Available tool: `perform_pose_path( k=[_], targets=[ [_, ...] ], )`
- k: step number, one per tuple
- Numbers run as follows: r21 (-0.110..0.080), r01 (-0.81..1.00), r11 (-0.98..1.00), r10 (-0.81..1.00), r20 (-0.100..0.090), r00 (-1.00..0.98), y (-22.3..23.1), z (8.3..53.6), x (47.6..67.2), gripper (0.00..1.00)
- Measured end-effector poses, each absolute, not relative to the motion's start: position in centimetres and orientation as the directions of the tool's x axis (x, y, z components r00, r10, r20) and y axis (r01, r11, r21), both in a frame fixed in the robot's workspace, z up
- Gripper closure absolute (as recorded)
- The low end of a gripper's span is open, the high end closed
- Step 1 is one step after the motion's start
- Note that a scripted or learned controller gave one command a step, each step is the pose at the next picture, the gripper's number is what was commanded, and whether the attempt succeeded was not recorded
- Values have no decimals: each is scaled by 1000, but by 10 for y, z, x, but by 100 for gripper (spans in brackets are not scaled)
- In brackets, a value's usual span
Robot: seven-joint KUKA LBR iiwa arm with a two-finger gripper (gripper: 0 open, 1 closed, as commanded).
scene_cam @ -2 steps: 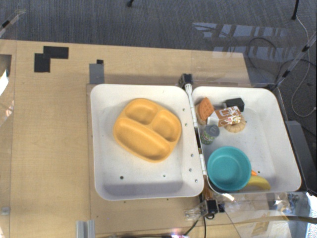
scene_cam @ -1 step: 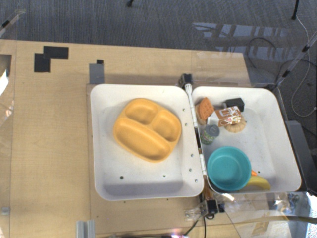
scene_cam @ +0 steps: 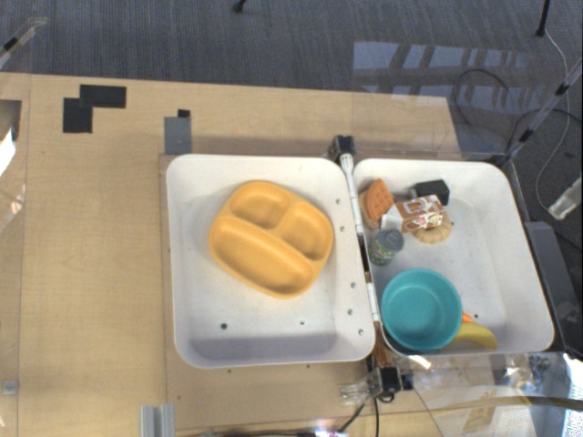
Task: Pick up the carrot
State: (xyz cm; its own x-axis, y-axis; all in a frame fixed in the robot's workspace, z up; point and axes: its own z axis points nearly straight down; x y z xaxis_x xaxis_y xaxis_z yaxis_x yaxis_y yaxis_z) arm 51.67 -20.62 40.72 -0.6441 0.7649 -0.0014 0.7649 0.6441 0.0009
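A small orange tip that looks like the carrot (scene_cam: 467, 318) pokes out in the right bin (scene_cam: 510, 244), near its front edge. It lies wedged between the teal bowl (scene_cam: 419, 309) and a yellow banana-like piece (scene_cam: 477, 337). The bowl hides most of the carrot.
The left bin (scene_cam: 196, 271) holds a yellow divided plate (scene_cam: 271, 238). At the back of the right bin lie an orange-brown cracker (scene_cam: 375, 202), a black block (scene_cam: 430, 190), a red-and-white box (scene_cam: 420, 213) on a tan round biscuit (scene_cam: 437, 233), and a small grey can (scene_cam: 385, 244).
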Motion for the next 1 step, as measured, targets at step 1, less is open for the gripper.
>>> perform_pose_path(
  k=[1],
  targets=[
    [11, 884, 468, 884, -9, -468, -185, 442, 557, 0]
  ],
)
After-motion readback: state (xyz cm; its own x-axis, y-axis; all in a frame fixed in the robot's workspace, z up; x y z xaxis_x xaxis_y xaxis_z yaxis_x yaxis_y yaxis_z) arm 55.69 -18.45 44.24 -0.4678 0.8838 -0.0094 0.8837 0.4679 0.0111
